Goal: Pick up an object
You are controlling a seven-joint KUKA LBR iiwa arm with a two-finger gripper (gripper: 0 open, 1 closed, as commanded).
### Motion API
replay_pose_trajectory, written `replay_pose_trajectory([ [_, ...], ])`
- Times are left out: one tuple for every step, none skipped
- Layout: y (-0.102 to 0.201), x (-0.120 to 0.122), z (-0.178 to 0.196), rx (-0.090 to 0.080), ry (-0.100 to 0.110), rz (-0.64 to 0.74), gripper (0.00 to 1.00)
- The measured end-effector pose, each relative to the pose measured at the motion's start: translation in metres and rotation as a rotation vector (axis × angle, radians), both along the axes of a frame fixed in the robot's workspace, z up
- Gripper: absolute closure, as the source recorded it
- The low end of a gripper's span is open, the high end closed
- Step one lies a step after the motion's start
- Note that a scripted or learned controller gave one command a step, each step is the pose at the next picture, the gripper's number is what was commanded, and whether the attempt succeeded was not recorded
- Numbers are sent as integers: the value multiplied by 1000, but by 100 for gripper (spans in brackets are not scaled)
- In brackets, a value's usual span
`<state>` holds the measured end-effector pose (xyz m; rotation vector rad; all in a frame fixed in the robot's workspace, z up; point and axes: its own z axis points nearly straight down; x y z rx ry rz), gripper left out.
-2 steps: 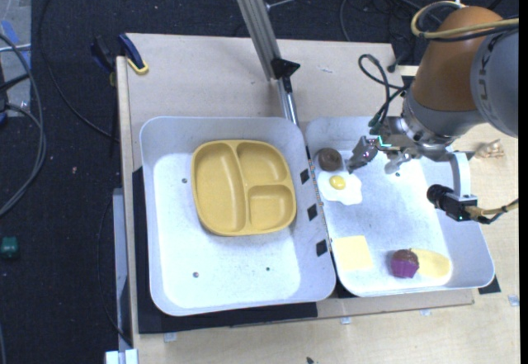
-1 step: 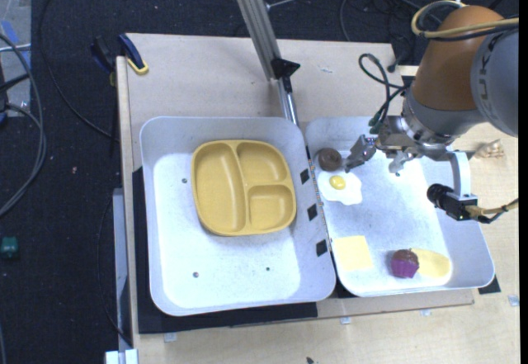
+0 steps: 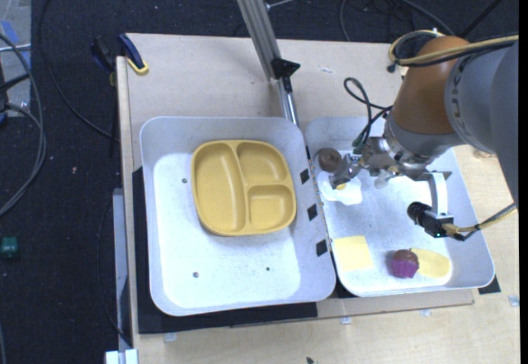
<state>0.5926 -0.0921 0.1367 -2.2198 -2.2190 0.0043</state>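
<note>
Camera view: the gripper [image 3: 356, 166] hangs low at the right bin's [image 3: 470, 218] upper left; whether it is apart or together cannot be told. Nothing looks lifted. A white piece [image 3: 346, 193] lies just below it; a yellow block [image 3: 352, 253] and purple object [image 3: 403, 264] wait lower right. Left, a yellow tray [image 3: 244, 186] sits in its bin [image 3: 165, 214]; cables cross the dark floor [image 3: 58, 65].

The grey arm [image 3: 487, 90] is seen entering from the right of the frame, its orange band [image 3: 425, 94] at upper right. The gripper [image 3: 351, 168] is lowered right of centre, pointing leftward; its wrist is draped with cables.
</note>
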Motion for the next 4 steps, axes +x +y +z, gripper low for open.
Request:
replay_pose_trajectory([
  [0, 1, -45, 0, -5, -1, 0],
  [-2, 2, -31, -5, -11, -2, 100],
  [0, 0, 12, -1, -8, 1, 100],
  [3, -8, 65, -1, -9, 2, 100],
])
